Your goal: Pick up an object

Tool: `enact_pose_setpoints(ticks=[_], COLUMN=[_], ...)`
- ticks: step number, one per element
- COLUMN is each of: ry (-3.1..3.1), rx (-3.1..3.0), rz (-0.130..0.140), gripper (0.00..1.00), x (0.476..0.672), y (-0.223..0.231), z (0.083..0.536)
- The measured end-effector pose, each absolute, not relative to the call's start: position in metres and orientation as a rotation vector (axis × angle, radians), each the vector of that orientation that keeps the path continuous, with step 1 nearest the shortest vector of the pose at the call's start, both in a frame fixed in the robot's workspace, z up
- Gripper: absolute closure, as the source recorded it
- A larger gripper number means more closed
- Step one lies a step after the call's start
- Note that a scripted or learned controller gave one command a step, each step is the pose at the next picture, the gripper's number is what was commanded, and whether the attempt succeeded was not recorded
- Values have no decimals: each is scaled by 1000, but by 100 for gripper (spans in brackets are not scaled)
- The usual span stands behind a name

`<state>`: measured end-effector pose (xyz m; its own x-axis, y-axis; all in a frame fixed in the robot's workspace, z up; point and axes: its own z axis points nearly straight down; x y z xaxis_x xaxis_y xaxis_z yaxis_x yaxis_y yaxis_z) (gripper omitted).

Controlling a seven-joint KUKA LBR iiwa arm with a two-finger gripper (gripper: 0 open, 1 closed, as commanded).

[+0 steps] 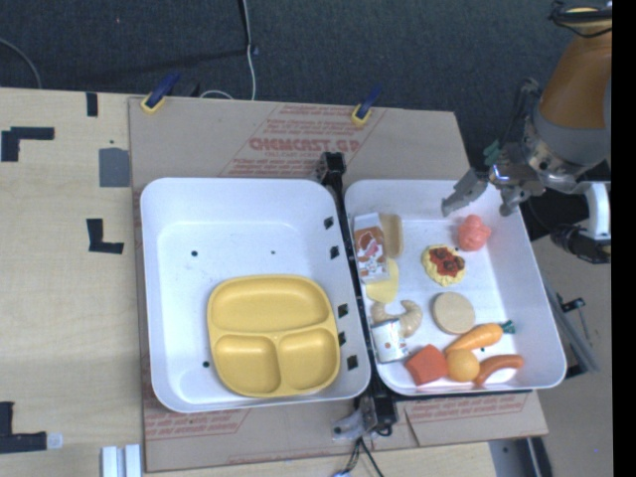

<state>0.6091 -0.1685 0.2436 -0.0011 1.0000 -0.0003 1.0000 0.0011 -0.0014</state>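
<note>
Two shallow white bins sit side by side on a sheet of brown cardboard (288,147) laid over the wooden bench (60,266). The left bin (169,207) holds a yellow divided plate (271,331) with three compartments, lying toward the bin's near side. The right bin (532,276) holds a scatter of toy food. A pink lumpy piece (473,232) lies near its far right corner, and just below and left of it is a small round pizza (443,263) with red topping. A pale round cookie (454,313) rests nearer the middle. Along the bin's left wall lie a red-and-white packet (370,250), a yellow wedge of cheese (384,284), a curled beige piece (405,316) and a small white carton (388,342). At the near edge a red block (427,365), an orange carrot (475,338), a yellow round fruit (462,367) and a sausage in a bun (497,367) are crowded together, touching one another.

The arm (576,87) comes in from the right, its orange band above the wrist. The gripper (487,199) hangs over the far right corner of the right bin, above and just beside the pink lumpy piece. Its two fingers are spread apart with nothing between them: one finger (460,197) points down to the left over the bin floor, the other sits near the bin's right rim. Two clamps, a yellow-and-blue one (159,95) and a blue one (365,107), grip the cardboard's far edge.
</note>
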Motion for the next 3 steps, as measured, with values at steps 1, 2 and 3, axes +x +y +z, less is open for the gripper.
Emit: enact_pose_setpoints(ticks=[1, 2, 3], ry=[-2210, -2228, -2227], rx=[-2221, -2217, -2219], rz=[12, 1, -2], gripper=[0, 0, 0], x=[571, 632, 670], y=[-227, -209, -203], z=[139, 81, 85])
